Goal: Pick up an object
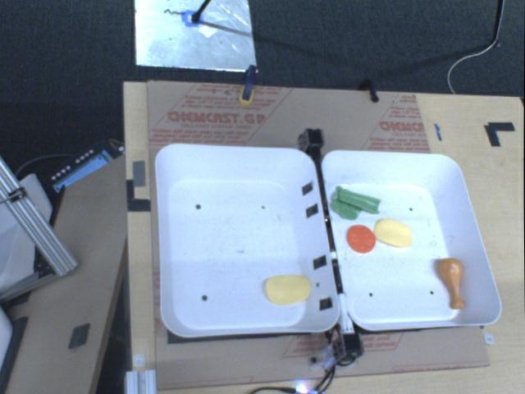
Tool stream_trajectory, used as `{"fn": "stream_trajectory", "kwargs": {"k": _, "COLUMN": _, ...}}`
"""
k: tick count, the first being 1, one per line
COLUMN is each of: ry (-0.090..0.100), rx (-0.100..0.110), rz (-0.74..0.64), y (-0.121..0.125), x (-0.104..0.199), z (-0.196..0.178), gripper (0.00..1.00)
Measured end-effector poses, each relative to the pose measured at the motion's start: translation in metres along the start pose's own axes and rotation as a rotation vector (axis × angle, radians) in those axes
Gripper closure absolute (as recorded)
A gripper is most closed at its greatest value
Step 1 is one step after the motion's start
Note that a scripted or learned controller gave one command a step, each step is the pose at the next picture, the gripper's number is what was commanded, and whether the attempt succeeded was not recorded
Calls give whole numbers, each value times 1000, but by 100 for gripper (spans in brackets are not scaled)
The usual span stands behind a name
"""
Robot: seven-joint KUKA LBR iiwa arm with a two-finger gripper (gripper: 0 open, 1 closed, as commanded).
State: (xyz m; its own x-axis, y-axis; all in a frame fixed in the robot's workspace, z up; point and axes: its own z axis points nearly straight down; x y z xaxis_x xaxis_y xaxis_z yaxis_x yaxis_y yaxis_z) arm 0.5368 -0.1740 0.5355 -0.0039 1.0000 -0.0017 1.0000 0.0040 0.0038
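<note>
Looking down on the bench, you have two shallow white bins side by side on a printed cardboard sheet (271, 115).

Left bin (205, 167): one item, a pale yellow oval piece (287, 289), lying flat at about 5 o'clock on the bin floor, near the wall shared with the other bin.

Right bin (447, 171): four items.
- Green bean-like pieces (354, 202) at about 10 o'clock, lying overlapped.
- A red-orange round piece (361, 239), just below the green pieces, toward 9 o'clock.
- A yellow lemon-like piece (393, 233), just beside the red-orange one on its 3 o'clock side; whether they touch cannot be told.
- A brown toy drumstick (450, 280) at about 4 o'clock, near the bin's outer wall, well apart from the other three.

Black clips (311, 211) sit along the seam between the bins.

Off the bins: a silver foil sheet (195, 21) on the dark floor at 12 o'clock, a yellow clamp (246, 95) on the cardboard's far edge, a white cable (484, 48) at 1 o'clock, and an aluminium frame (33, 228) at 9 o'clock.

End effector: you cannot tell its state from this view. All five items rest on the bin floors.
</note>
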Motion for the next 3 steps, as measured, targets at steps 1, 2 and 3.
{"fn": "stream_trajectory", "kwargs": {"k": 1, "ry": -1, "rx": 0, "rz": 0, "y": 10, "x": 4, "z": 0, "gripper": 100}}
{"fn": "stream_trajectory", "kwargs": {"k": 2, "ry": 6, "rx": 15, "rz": -6, "y": 34, "x": 60, "z": 139, "gripper": 100}}
{"fn": "stream_trajectory", "kwargs": {"k": 3, "ry": -1, "rx": -9, "rz": -1, "y": 35, "x": 56, "z": 47, "gripper": 100}}
